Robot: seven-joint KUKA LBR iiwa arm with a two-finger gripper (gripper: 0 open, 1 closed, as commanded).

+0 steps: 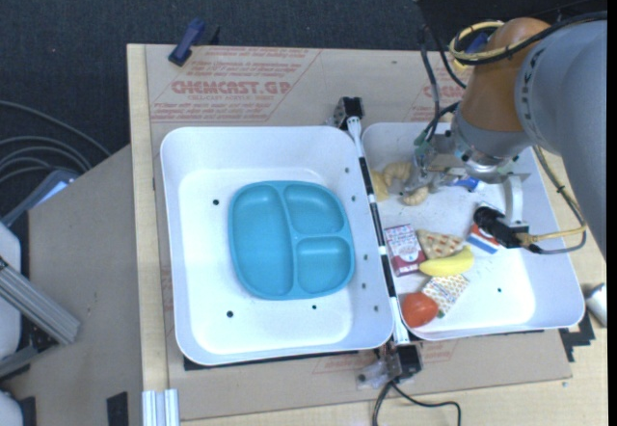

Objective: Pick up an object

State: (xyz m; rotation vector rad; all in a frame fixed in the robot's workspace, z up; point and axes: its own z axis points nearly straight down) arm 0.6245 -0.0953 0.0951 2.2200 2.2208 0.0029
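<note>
Several small things lie in my right-hand bin (549, 313), and I work through them from the near edge back toward the arm. Closest to me sits a red tomato-like piece (417, 309), touching a patterned wrapper (446, 290); just behind them a yellow banana-shaped toy (446, 265) lies with its long axis running roughly left to right across the bin. Behind that are a waffle-like wedge (441, 245) and a small pink-and-white packet (402, 246) against the dividing wall. Further back still, at the far left corner of this bin, is a pale tan lump (397, 179), which I judge to be the likeliest target. The gripper (431, 166) hangs right over that corner, with the lump just to its left and partly under it, so the coming move is a short drop, not a reach. The fingers are too small and cluttered for me to read, so I cannot tell their spacing, and I see nothing clearly held. The left bin (193, 251) bears a blue divided plate (289, 239), well apart from the arm.
</note>
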